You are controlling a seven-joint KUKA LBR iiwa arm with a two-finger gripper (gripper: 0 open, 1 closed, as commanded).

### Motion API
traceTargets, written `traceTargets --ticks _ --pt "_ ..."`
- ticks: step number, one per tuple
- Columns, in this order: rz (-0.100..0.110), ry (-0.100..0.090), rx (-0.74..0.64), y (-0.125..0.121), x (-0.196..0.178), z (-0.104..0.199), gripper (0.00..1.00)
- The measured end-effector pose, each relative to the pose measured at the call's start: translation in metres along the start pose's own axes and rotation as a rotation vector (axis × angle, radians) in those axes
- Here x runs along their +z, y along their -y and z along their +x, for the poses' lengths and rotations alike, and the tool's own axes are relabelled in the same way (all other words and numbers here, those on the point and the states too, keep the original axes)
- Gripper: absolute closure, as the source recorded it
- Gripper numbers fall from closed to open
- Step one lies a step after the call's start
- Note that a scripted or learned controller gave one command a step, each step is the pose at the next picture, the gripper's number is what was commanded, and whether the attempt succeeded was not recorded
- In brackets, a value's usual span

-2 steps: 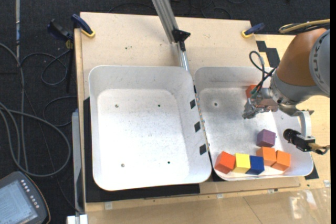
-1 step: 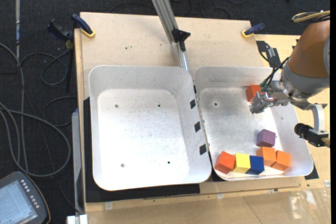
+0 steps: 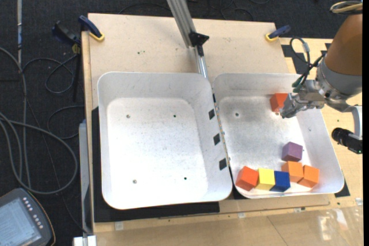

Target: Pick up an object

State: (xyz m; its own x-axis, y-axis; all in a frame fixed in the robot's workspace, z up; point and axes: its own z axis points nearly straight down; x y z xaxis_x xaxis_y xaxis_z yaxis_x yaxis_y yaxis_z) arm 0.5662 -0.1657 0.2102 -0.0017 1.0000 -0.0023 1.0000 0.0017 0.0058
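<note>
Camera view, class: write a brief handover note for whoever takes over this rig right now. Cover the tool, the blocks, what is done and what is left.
Tool: low in the right bin, against the lone orange block near the far wall. Whether it grips the block cannot be told from here.
Other blocks: purple block alone toward the near right; along the near wall a cluster of orange-red block, yellow block, blue block and two orange blocks.
Left bin: nothing to handle.
Done: arm brought to a block.
Left: confirm a grip, then lift.
</note>
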Motion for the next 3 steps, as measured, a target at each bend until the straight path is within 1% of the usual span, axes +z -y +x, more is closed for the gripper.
traceTargets --ticks 1,2,3 --pt "0.003 -0.003 -0.007 -0.018 0.0 0.061 1.0" --pt "0.003 -0.003 -0.005 -0.037 -0.003 0.104 1.0" --pt "0.002 -0.004 -0.006 -0.059 -0.005 0.162 1.0"
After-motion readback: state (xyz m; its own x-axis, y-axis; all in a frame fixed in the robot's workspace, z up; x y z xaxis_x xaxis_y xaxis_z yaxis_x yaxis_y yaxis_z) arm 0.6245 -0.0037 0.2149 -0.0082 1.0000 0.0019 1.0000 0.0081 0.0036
